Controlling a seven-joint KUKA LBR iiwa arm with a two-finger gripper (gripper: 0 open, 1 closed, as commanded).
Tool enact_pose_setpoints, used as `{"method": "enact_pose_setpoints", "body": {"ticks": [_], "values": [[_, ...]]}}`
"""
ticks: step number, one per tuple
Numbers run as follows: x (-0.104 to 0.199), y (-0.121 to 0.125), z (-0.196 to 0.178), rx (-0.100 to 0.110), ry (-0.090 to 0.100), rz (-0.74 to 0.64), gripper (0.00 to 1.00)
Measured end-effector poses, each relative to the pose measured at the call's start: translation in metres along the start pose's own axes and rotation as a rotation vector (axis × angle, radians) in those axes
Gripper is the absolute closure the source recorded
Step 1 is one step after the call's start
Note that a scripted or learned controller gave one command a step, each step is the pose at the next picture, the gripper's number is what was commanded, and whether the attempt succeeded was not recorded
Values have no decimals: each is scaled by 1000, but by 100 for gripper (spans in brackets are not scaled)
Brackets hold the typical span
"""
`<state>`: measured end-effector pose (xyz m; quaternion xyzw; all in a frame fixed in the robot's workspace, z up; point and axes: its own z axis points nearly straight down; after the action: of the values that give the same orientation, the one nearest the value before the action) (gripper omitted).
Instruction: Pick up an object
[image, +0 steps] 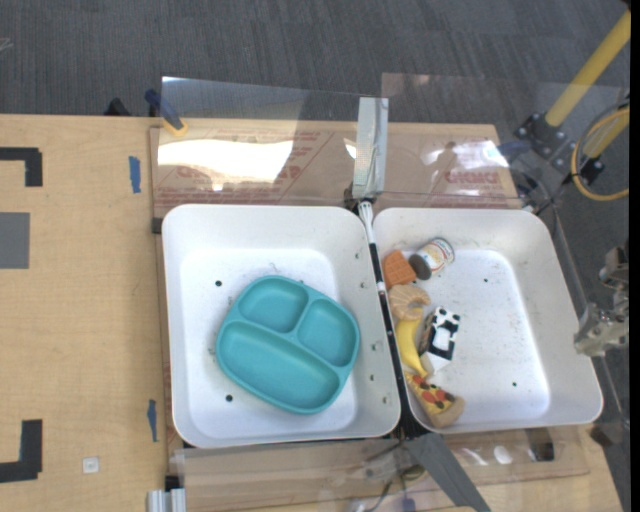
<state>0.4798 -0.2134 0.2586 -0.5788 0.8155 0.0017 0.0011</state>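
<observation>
Grey gripper (598, 335) hangs past right bin's (560, 290) rim — touching nothing.

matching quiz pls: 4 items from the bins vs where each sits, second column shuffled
1. teal plate
2. banana
3. can
4. black-and-white toy

A. top of the right bin's pile
B. right of the banana
C. left bin
D. along the right bin's left wall

Pairs: 1-C, 2-D, 3-A, 4-B
</observation>
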Motion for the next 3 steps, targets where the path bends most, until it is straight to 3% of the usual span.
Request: {"method": "enact_pose_setpoints", "body": {"ticks": [1, 2, 3], "values": [[-4, 1, 45, -2, 1, -346, 100], [-46, 15, 23, 3, 1, -741, 100], [-64, 21, -13, 3, 1, -1087, 100]]}}
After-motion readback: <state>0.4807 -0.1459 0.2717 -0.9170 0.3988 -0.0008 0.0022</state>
